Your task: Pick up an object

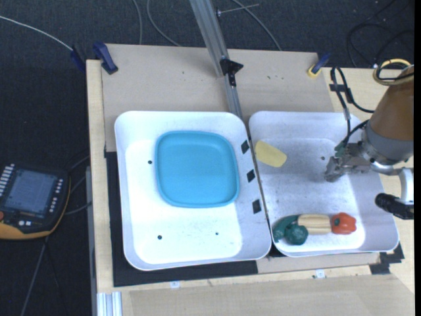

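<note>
Left bin (pixel 135 196): shallow white plastic, holds a smooth blue square plate (pixel 197 168) with rounded corners.
Right bin (pixel 289 125): speckled white floor, my working side.
Toy cluster (pixel 314 225): green lump, tan roll and red piece lie touching along the near wall; likely light, stiff, slick plastic. I judge the tan middle the best place to pinch.
Yellow piece (pixel 270 154): flat, rounded, probably soft; near the left wall.
My claw (pixel 337 170): low over the bin floor, holding nothing visible; spread of the tips, I cannot tell.
</note>
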